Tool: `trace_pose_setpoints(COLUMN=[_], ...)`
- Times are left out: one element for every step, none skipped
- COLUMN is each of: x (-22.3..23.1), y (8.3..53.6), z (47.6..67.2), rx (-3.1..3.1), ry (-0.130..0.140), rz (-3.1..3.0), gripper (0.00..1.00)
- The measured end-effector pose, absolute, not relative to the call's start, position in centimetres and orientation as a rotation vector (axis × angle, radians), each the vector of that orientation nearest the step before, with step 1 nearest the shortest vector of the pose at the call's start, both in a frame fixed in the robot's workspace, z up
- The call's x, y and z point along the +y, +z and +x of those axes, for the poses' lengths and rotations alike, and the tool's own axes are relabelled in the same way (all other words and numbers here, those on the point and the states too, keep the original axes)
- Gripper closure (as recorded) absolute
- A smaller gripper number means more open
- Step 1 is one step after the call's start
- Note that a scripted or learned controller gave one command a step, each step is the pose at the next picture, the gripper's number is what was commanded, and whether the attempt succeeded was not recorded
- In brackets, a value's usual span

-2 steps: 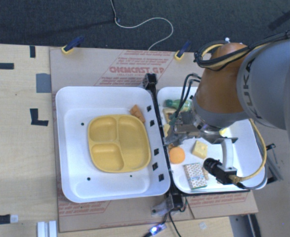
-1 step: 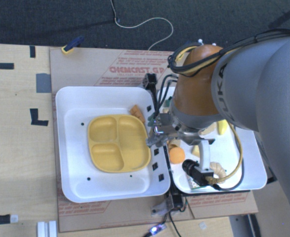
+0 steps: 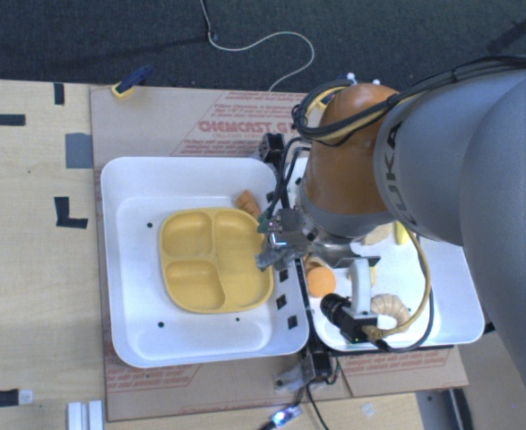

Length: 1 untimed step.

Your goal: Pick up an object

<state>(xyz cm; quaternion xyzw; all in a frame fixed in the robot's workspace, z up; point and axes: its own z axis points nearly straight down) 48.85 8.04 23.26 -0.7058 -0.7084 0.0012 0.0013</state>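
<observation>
A yellow divided plate [image 3: 211, 260] lies flat in the left bin [image 3: 119, 240], taking up most of its floor, with three compartments facing up. A small orange-brown piece [image 3: 247, 202] sits just beyond the plate's upper right corner, against the bin wall. Across the wall where the two bins meet, an orange ball [image 3: 321, 281] rests in the right bin [image 3: 446, 298], and a tan curved piece [image 3: 390, 307] lies near it toward the bin's front edge.

The gripper [image 3: 276, 245] hangs over that shared wall, beside the plate's right edge and just up and left of the ball; the plate is on one side of it, the ball on the other. Whether it is open or closed cannot be told from this angle, and nothing is seen held in it. The grey arm [image 3: 460, 159], with its orange band [image 3: 352, 150], reaches in from the right and covers much of the right bin.

Both bins sit on a cardboard sheet [image 3: 227, 124] with red print, laid on a pale wood bench [image 3: 30, 240] marked with black tape shapes. A small blue and yellow clip [image 3: 130, 81] lies at the sheet's upper left corner. Beyond the bench is dark carpet [image 3: 83, 16], crossed by a thin white cable [image 3: 271, 38].
</observation>
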Motion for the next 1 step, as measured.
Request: trace_pose_setpoints(x=[8.76], y=[21.43], z=[48.44], rx=[-2.221], ry=[0.007], rz=[-2.218], gripper=[1.00])
